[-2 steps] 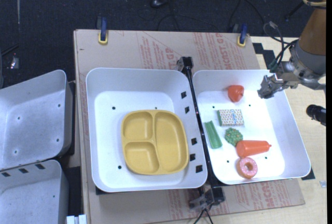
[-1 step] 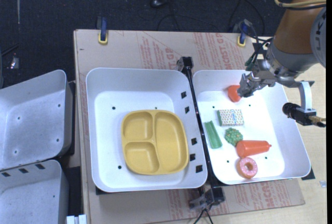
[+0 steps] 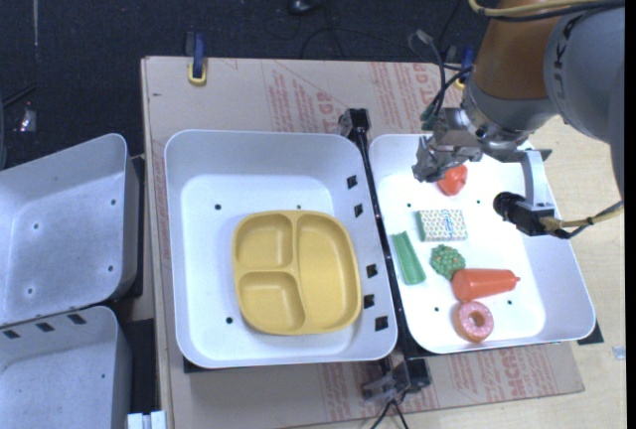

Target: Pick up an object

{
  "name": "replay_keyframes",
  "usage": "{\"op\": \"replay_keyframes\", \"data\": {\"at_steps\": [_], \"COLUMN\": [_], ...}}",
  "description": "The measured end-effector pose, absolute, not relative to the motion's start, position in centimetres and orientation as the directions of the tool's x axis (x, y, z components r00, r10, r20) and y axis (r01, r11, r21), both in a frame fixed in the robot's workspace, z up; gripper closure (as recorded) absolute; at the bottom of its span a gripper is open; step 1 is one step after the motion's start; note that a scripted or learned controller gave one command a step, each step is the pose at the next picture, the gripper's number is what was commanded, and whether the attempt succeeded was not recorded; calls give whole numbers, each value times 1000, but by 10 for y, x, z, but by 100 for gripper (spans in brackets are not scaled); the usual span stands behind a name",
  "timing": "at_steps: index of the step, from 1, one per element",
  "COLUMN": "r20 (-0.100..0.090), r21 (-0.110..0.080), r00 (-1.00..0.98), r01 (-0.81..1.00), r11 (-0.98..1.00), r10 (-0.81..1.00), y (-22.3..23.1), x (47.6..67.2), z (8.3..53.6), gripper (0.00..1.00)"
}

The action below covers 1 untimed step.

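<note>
Pick attempt in the right bin (image 3: 556,313): gripper over a small red object, lift not yet shown.

From near to far in the bin: a pink doughnut (image 3: 474,320) at 6 o'clock, an orange carrot (image 3: 484,282), a green broccoli piece (image 3: 446,261), a green stick (image 3: 406,257), a patterned block (image 3: 442,223), then the red object (image 3: 453,180) at 11 o'clock. The gripper (image 3: 438,159) sits against it; whether it is clenched cannot be told. The left bin's yellow divided plate (image 3: 297,272) is untouched.
</note>
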<state>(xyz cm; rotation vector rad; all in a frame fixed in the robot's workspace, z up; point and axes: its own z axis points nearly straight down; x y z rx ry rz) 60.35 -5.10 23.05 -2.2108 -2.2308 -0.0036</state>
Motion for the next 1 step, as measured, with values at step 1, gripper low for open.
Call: {"op": "replay_keyframes", "data": {"at_steps": [1], "r20": [2], "r21": [1], "r00": [-9], "r01": [1000], "r11": [9], "r10": [1000], "y": [2], "x": [600], "z": [239], "gripper": [100]}}
